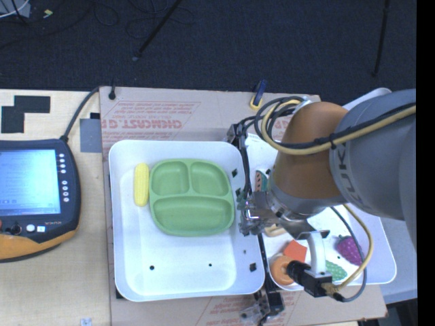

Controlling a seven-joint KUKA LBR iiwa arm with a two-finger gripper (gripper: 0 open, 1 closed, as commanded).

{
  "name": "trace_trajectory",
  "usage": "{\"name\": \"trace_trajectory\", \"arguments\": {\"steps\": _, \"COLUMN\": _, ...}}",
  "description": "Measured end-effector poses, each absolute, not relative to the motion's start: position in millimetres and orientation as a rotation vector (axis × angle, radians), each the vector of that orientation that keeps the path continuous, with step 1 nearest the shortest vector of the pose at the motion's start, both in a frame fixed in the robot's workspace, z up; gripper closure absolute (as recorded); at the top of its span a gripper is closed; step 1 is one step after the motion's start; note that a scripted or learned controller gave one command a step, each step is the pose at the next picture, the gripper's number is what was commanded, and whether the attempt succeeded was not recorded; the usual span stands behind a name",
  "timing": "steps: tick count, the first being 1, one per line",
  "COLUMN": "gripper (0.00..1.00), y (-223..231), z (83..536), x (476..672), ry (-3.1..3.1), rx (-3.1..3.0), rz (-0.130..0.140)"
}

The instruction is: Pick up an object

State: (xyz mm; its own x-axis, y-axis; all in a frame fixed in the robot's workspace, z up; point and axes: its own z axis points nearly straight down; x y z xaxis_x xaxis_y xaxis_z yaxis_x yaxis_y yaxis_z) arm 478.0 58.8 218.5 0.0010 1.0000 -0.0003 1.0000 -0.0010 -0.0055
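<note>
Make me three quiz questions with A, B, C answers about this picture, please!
1. The yellow corn lies:
A. beside the green plate in the left bin
B. on top of the plate
C. in the right bin

2. How many sections does the green plate have?
A. Two
B. Three
C. Five

3. The screen on the controller at the left is:
A. dark
B. cracked
C. lit up

Answers: 1 A, the corn lies just left of the plate on the bin's floor. 2 B, two small sections sit above one wide one. 3 C, the screen glows pale blue.

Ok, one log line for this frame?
arm over right bin | left bin: green plate, yellow corn | right bin: purple grapes, orange piece | grasp: unconfirmed
</note>
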Motion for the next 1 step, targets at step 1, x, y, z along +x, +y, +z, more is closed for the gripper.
{"name": "trace_trajectory", "arguments": {"steps": 1, "gripper": 1.00, "y": 68.5, "z": 222.2, "x": 475.9, "ry": -2.221, "rx": -2.217, "rz": 0.004}}
